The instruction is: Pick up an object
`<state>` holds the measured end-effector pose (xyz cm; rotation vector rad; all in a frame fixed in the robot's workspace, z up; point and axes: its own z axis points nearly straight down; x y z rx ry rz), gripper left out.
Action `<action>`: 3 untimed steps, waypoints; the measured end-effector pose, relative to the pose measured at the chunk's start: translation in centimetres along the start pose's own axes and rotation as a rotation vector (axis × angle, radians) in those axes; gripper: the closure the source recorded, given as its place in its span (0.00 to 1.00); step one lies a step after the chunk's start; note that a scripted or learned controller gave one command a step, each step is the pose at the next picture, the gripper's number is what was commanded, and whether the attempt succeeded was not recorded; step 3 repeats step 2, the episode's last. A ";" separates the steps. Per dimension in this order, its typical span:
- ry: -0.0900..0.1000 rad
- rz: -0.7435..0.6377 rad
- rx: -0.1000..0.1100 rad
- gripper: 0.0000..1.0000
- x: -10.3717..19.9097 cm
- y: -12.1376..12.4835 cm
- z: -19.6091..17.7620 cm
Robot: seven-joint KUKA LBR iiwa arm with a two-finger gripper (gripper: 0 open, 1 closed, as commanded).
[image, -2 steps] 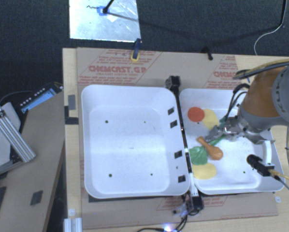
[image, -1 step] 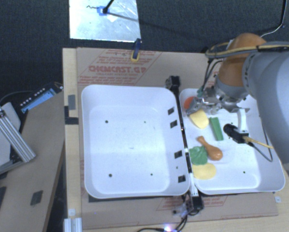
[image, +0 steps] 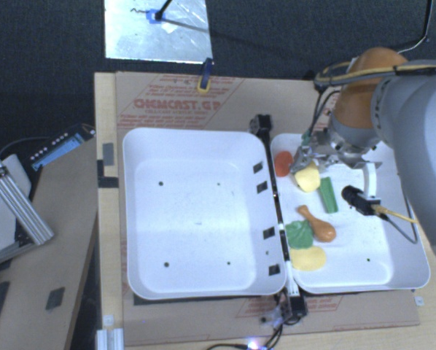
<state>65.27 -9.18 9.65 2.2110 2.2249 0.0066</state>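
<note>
My gripper (image: 314,162) hangs low over the upper left part of the right bin (image: 371,268). Just under its tip lies a pale yellow lump (image: 308,179); whether it is touched or held cannot be made out. A red-orange piece (image: 283,163) lies to the left of the lump, near the bin's wall. A green stick (image: 327,195) lies to its lower right. Further down are an orange drumstick-shaped thing (image: 318,224), a green lump (image: 300,234) and a flat yellow piece (image: 308,258).
The left bin (image: 196,210) stands next to the right one, with a black clipped divider (image: 270,195) between them. A silver sheet (image: 158,19) lies beyond the bench. The grey arm (image: 415,137) covers the right bin's upper right.
</note>
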 end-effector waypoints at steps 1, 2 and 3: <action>0.002 0.005 0.001 1.00 8.6 1.3 -6.4; 0.003 0.000 0.000 1.00 11.6 -1.9 -13.1; 0.003 0.000 0.000 1.00 11.6 -1.9 -13.1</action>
